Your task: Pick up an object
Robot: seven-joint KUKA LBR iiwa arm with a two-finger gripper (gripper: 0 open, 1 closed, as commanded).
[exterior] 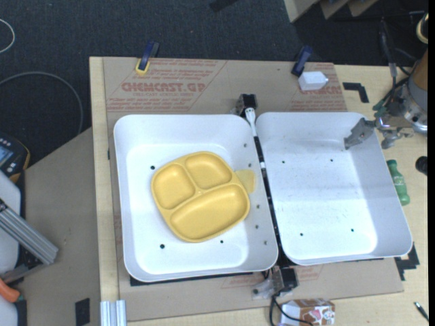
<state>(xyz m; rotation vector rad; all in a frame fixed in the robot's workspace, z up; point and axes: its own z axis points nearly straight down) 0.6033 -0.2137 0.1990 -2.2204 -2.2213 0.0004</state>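
So the yellow three-compartment plastic plate (200, 195) sits flat in the left shallow white bin (136, 138). Over the right white bin's (326, 202) far right corner hangs the grey hand (370, 131), well apart from the plate; can't tell its state.

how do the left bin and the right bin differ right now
The left bin holds a yellow divided plate; the right bin shows only its bare speckled floor. The claw hangs over the right bin's upper right corner, while nothing hangs over the left bin. The left bin sits square to the bench; the right bin looks slightly skewed. Both are shallow, white and rounded at the corners.
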